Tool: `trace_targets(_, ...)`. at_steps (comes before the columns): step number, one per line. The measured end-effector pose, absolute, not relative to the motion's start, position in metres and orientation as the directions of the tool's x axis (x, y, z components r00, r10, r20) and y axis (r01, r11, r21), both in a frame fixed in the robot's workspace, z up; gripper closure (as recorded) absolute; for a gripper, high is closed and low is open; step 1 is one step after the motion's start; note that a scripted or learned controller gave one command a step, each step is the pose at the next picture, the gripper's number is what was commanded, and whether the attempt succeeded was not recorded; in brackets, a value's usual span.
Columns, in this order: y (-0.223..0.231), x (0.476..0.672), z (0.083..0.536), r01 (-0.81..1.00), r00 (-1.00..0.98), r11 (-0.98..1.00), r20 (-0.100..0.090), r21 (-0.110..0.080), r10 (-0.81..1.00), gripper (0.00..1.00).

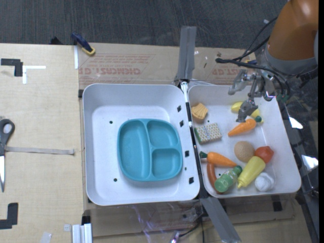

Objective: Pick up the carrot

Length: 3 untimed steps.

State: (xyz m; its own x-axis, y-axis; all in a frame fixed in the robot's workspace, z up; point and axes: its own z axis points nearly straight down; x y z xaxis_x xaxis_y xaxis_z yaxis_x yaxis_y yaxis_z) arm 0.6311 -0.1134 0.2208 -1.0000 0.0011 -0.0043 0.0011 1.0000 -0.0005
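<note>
The camera view is showing two white bins side by side on the bench. The left bin is holding a teal divided tray with three compartments, and nothing is lying in those compartments.

The right bin is holding many toy foods. Taking its middle as the clock centre, a carrot is lying toward 1 o'clock, tilted, with its green end pointing up to the right. A second carrot is lying toward 7 o'clock, just beside a brown egg-like ball. A yellow piece is lying at 12 o'clock, partly hidden. A waffle-like biscuit is at 10 o'clock and a speckled sponge-like block is at 9 o'clock. A red tomato is at 4 o'clock, touching a yellow squeeze bottle. A green bottle and a red sausage are at 6 o'clock, and a white round thing is at 5 o'clock.

The gripper is hanging over the far part of the right bin, its tips just above the upper carrot. Whether its jaws are apart or closed I cannot tell, and nothing is visibly between them.
</note>
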Motion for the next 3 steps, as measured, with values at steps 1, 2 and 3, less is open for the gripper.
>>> trace_targets(1,-0.172,0.605,0.093,0.015,-1.000,1.000,-0.005,-0.001,0.014,0.00)
trace_targets(2,-0.211,0.622,0.094,0.054,-0.999,0.999,-0.007,-0.001,0.054,0.00)
trace_targets(3,-0.180,0.601,0.094,0.195,-0.981,0.981,-0.004,0.000,0.195,0.00)
